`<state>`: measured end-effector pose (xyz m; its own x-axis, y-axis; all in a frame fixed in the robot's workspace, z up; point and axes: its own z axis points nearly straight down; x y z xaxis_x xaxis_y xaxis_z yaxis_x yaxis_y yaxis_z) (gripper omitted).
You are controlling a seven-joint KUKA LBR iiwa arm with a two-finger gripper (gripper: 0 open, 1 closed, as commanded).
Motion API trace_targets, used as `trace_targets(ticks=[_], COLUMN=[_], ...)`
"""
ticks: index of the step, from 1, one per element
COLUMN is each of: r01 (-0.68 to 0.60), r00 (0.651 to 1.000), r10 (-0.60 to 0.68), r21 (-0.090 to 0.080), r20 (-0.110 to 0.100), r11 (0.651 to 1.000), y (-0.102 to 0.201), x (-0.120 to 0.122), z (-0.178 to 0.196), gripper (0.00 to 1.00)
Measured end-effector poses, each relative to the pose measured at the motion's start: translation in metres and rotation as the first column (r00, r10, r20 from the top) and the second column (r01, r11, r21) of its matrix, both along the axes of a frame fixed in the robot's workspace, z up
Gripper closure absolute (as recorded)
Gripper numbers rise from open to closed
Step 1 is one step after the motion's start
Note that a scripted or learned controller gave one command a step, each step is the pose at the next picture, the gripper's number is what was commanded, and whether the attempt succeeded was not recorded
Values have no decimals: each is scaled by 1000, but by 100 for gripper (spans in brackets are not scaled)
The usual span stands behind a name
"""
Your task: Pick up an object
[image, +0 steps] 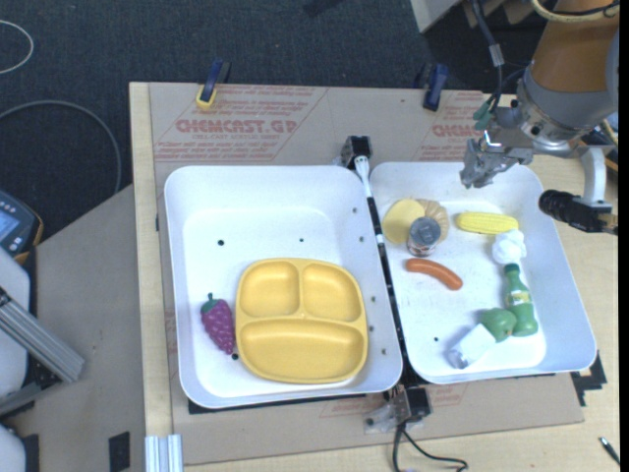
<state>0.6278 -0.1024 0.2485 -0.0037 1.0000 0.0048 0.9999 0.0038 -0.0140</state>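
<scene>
**Fingers hanging bare at upper right**

Fingers [482, 175] are hanging slightly parted, gripping nothing, over the right bin's [570, 293] upper rim. I'm seeing the corn cob [488, 223] lying just below them, the sausage [433, 272] sitting lower left.

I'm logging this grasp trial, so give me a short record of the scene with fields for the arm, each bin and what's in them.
gripper: above the far edge of the right bin, nothing seen between its fingers
left bin: yellow divided plate, purple grapes beside the plate's left edge
right bin: corn cob, sausage, green bottle, yellow round item with a grey cap, small white block
pick status: not yet done
</scene>
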Motion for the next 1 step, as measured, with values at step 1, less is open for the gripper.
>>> trace_targets(ticks=[1], r01=[2], r00=[1000], r10=[-2], r21=[-3], r20=[16], r11=[1000], y=[23], x=[-78], z=[71], gripper=[100])
